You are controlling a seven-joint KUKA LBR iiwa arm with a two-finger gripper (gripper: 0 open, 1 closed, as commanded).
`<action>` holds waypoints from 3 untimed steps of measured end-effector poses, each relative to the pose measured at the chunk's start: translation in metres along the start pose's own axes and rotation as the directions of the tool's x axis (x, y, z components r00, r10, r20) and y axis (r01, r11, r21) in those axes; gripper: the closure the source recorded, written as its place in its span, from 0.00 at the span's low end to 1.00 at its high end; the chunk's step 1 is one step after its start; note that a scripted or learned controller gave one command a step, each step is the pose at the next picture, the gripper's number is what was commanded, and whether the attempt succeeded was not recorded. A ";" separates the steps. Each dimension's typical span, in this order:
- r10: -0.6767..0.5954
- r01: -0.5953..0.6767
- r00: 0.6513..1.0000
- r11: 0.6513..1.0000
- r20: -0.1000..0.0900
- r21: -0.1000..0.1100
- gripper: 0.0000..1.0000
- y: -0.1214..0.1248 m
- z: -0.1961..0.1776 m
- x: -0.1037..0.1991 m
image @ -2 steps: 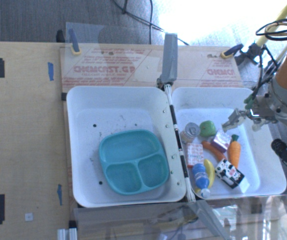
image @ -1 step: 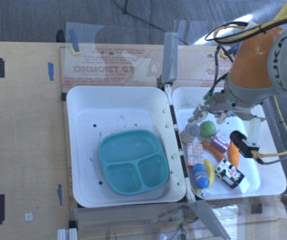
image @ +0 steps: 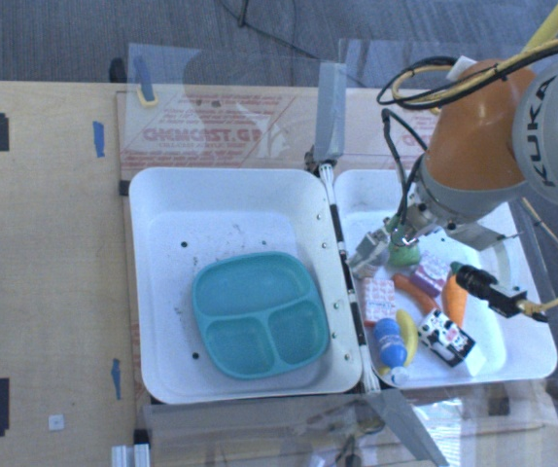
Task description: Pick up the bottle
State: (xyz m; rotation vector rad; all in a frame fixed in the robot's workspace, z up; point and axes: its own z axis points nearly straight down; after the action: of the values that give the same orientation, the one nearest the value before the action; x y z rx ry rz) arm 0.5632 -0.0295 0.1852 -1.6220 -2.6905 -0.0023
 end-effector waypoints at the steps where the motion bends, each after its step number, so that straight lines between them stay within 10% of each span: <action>1: 0.134 -0.134 0.991 0.991 0.001 0.000 0.00 -0.036 0.030 -0.071; 2: -0.072 0.072 0.997 0.997 0.007 -0.007 0.00 -0.003 0.097 -0.108; 3: -0.067 0.067 0.998 0.998 0.013 -0.014 1.00 -0.002 0.084 -0.111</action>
State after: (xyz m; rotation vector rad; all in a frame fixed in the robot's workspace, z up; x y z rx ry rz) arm 0.6134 -0.1290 0.1006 -1.5394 -2.7594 -0.0112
